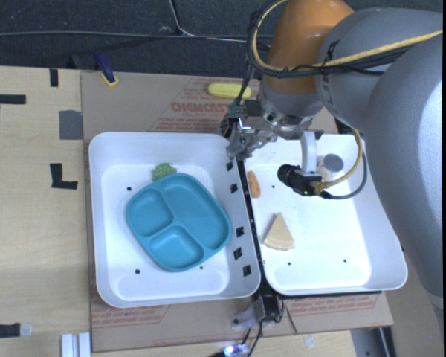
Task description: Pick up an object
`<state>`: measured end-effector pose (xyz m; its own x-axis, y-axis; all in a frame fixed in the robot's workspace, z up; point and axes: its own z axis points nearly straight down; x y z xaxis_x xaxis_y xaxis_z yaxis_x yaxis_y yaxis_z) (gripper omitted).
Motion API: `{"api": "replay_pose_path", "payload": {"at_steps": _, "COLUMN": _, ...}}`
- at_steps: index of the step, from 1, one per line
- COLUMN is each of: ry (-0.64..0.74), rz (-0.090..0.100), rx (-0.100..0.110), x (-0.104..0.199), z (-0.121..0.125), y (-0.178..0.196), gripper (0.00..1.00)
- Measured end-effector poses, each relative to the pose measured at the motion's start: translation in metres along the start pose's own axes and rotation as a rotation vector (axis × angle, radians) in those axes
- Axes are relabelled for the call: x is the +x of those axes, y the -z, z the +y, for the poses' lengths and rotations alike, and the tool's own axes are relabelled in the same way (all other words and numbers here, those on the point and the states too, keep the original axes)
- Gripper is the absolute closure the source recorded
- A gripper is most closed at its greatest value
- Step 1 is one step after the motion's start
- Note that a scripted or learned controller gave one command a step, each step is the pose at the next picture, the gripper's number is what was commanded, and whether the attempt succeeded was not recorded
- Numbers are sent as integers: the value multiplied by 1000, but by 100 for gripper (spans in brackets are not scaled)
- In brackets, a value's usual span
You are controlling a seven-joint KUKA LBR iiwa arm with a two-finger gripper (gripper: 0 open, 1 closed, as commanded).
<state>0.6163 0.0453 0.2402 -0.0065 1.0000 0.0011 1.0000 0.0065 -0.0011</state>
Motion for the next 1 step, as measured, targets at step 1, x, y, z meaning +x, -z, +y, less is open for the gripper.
{"api": "replay_pose_path", "payload": {"at_steps": 1, "ry": 0, "rz": 0, "rx": 0, "x": 57, "z": 10, "y": -4, "gripper": 100}}
